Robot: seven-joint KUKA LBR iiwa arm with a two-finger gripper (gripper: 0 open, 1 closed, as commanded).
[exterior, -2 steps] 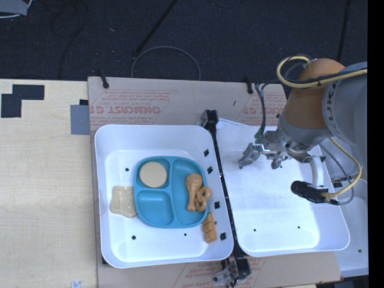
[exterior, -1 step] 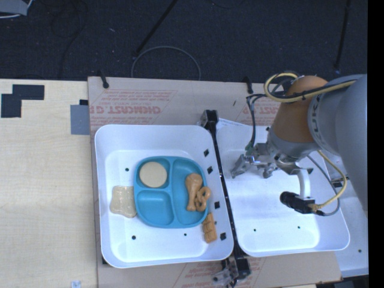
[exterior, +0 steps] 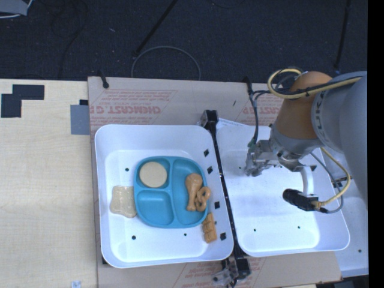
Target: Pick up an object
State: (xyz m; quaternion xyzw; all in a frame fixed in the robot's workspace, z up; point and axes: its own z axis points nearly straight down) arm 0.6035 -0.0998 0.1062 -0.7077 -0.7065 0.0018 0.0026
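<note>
The end effector (exterior: 259, 164) is seen over the right bin (exterior: 288, 239), well to the right of the blue plate (exterior: 162, 212); whether it is open or closed cannot be told. Nothing is seen held in it. The things to be picked are all by the blue plate in the left bin (exterior: 114, 143): a round cookie (exterior: 152, 174) and a pretzel (exterior: 197, 192) on it, a pale piece (exterior: 123, 201) touching its left side. The black divider (exterior: 219, 179) could be bumped on the way across. A thing could be missed, or the plate could be grabbed by mistake.

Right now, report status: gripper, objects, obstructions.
Gripper low over right bin, nothing seen held. Blue tray, tan food pieces in left bin. Bin divider between.
</note>
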